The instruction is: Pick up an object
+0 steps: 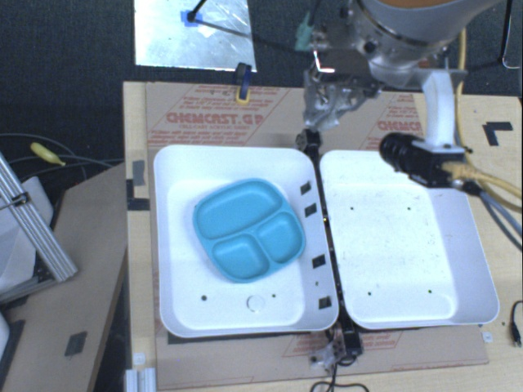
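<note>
Blue plastic, moulded into one rounded tray with three compartments [248, 229], lies flat in the left of two shallow white bins [176, 178], while the right bin [458, 243] shows a bare speckled floor. One grey arm with an orange band [417, 6] is cut off by the top edge, and its metal gripper [327, 104] hangs over the back rim between the bins, too blurred to tell whether it grips anything

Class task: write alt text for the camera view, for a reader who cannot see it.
A blue divided plate lies in the left white bin. The right white bin sits beside it, and the robot arm's gripper hangs above the bins' far edge.
</note>
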Robot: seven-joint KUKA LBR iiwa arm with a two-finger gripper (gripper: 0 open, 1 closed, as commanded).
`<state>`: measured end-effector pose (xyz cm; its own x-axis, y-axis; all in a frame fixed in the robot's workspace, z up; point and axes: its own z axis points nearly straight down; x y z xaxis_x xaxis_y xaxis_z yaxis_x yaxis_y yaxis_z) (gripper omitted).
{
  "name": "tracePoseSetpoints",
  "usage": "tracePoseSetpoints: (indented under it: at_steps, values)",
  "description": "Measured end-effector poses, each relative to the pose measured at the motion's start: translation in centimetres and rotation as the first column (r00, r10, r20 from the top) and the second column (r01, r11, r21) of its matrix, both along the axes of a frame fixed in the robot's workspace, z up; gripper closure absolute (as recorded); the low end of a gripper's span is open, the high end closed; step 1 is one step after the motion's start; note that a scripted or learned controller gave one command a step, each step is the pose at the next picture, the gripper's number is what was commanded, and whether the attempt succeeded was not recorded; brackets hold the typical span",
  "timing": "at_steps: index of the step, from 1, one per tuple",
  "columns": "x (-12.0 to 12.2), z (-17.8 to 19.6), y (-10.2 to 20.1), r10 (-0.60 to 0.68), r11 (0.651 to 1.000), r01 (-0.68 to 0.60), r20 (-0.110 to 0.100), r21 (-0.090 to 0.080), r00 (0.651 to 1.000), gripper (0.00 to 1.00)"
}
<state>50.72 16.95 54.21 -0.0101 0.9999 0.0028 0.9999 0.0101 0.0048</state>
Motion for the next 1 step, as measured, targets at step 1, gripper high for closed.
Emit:
tracePoseSetpoints:
  at_steps: [1]
  values:
    - [0.03, 1.09, 0.02, 0.007, 1.0, -0.007, 0.002, 0.001, 1.0, 1.0]
